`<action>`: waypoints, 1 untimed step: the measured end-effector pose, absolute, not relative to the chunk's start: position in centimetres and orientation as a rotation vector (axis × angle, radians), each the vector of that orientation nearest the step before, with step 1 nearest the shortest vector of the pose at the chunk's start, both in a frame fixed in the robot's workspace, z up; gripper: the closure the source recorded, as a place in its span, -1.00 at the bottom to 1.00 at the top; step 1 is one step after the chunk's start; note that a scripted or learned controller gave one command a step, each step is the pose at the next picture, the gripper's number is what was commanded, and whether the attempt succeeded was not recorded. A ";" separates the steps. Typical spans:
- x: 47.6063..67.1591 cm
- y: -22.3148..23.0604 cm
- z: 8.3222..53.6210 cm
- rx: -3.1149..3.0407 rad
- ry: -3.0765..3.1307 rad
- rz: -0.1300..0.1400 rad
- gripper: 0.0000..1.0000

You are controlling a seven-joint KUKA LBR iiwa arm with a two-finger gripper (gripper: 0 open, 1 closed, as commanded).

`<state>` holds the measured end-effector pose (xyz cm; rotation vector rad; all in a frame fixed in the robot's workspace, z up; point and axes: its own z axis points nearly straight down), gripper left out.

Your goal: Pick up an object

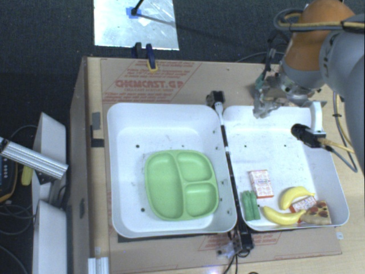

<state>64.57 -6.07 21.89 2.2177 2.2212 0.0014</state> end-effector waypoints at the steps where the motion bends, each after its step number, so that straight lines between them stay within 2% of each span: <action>1: 66.2 -5.5 21.1 2.215 2.223 0.002 1.00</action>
